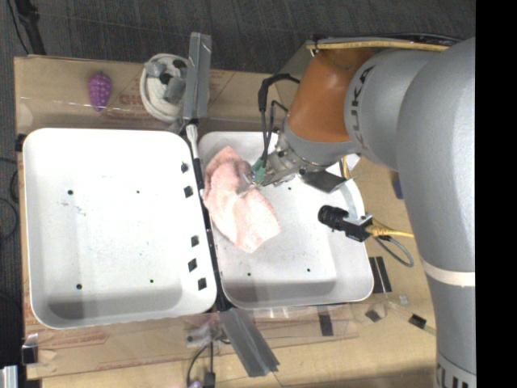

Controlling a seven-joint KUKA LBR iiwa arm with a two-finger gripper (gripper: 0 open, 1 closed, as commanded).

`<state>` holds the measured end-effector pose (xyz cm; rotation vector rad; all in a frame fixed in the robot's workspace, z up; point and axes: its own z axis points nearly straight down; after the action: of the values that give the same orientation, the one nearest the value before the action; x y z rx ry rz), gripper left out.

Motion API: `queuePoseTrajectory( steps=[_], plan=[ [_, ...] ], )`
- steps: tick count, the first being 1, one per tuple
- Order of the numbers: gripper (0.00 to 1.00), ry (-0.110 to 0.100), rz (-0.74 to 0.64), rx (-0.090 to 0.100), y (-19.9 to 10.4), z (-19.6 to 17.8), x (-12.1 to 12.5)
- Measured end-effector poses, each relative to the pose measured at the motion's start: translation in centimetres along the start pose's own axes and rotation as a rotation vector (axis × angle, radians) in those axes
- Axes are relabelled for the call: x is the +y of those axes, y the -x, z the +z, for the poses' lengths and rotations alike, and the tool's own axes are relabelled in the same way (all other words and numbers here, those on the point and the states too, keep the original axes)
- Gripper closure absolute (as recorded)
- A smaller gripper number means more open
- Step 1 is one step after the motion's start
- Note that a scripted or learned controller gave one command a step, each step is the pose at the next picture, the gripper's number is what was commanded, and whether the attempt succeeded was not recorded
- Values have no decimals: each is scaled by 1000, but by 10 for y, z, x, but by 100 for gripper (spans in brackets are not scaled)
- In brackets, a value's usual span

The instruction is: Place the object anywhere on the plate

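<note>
pink cloth (239,205) in right bin (355,277); hand (257,174) touching it, finger state unclear; "kuka" on arm (404,95).

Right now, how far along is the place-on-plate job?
Done: the claw is down at the pink cloth in the right bin. In hand: a grasp attempt; whether it grips, I can't tell. Left: lift and place. I can't make out a plate.

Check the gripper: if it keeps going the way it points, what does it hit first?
Most likely the pink cloth in the right bin: the gripper points down-left at the cloth's upper edge and may already touch it; depth is unclear from above.
</note>
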<state>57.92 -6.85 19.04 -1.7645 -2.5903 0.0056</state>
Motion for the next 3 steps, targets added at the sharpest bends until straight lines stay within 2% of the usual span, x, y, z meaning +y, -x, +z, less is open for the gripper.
queuePoseTrajectory(
  steps=[1, 2, 3],
  plan=[
    [100, 4, -9, -3, -1, -41, 0],
    [100, 2, -416, -4, -61, -40, 11],
    [100, 2, -823, -5, -109, -43, 13]
  ],
)
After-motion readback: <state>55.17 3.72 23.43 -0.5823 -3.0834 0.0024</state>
